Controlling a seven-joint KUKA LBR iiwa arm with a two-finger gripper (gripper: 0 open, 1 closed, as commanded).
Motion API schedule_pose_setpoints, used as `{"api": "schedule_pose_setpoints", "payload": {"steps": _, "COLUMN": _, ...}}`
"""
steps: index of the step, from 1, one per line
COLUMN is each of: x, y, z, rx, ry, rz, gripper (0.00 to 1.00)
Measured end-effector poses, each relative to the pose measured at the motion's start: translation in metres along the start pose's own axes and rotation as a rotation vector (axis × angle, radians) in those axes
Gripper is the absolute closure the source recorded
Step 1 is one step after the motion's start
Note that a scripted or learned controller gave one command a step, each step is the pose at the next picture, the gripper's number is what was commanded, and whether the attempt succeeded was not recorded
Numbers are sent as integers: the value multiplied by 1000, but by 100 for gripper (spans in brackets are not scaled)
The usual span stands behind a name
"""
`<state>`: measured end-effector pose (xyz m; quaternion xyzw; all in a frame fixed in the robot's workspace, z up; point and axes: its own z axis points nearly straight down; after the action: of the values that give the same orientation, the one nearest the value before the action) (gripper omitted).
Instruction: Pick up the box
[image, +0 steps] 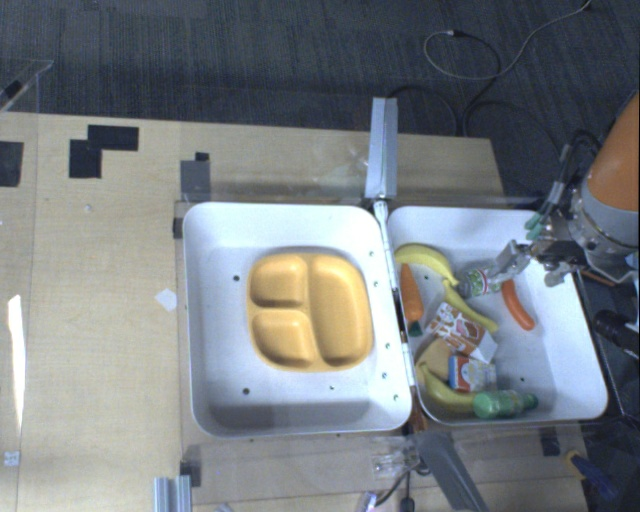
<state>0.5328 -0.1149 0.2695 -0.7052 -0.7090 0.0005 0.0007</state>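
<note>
The gripper (505, 265) hangs over the top part of the right bin (590, 385). It comes in from the right, on the grey arm (610, 205) with the orange band. Its tip is right by a small green and white can (480, 281), but I cannot tell how it is set or if it has hold of anything.

An orange sausage (518, 304) lies just below the tip. A yellow banana (432, 265) curves to the left of the can, and a carrot (411, 294) lies along the left wall of the bin.

The box (462, 331) is lower down, near the middle of the bin. It is white with red and brown pictures, and it lies flat but turned a bit. A smaller carton (466, 373) sits just under it, next to another banana (440, 389) and a green bottle (503, 403).

I think the gripper needs to go down and to the left to get over the box. It should turn to match the box's short sides, then come straight down. The things around the box are very close, so a careless move could bump them or grab the wrong one.

The left bin (210, 330) holds a yellow tray (305, 308).
</note>
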Motion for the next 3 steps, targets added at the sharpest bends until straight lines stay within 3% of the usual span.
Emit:
{"api": "schedule_pose_setpoints", "payload": {"steps": 1, "x": 21, "y": -24, "z": 78, "rx": 1, "ry": 0, "rz": 93, "gripper": 0}}
{"api": "schedule_pose_setpoints", "payload": {"steps": 2, "x": 17, "y": -40, "z": 181, "rx": -19, "ry": -1, "rz": 376, "gripper": 0}}
{"api": "schedule_pose_setpoints", "payload": {"steps": 3, "x": 17, "y": -37, "z": 173, "rx": -20, "ry": 1, "rz": 375, "gripper": 100}}
